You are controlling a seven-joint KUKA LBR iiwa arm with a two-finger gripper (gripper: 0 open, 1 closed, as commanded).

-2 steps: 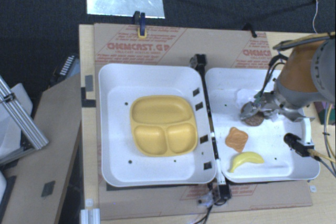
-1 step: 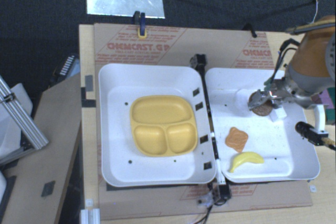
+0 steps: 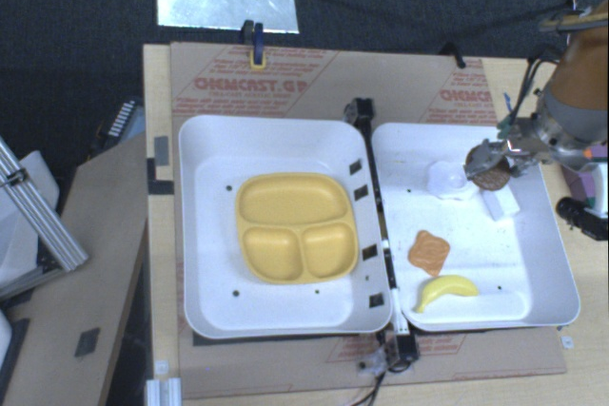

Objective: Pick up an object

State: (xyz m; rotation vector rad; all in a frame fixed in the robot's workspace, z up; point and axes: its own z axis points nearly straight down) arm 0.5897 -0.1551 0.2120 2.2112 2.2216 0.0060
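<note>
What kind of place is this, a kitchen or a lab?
Most likely a robotics lab: two white bins on a bench, a robot arm reaching in, and toy food like a banana.

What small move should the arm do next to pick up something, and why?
Probably lower the tool a little onto the brown round object under it in the right bin. The tool already sits over that object, while the orange piece and the banana lie farther off, toward the bin's near edge.

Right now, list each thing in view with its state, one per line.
Yellow tray: flat in left bin, compartments bare.
Banana: lying in right bin.
Orange piece: flat, above banana.
Gripper: low over right bin, by a brown object.
</note>
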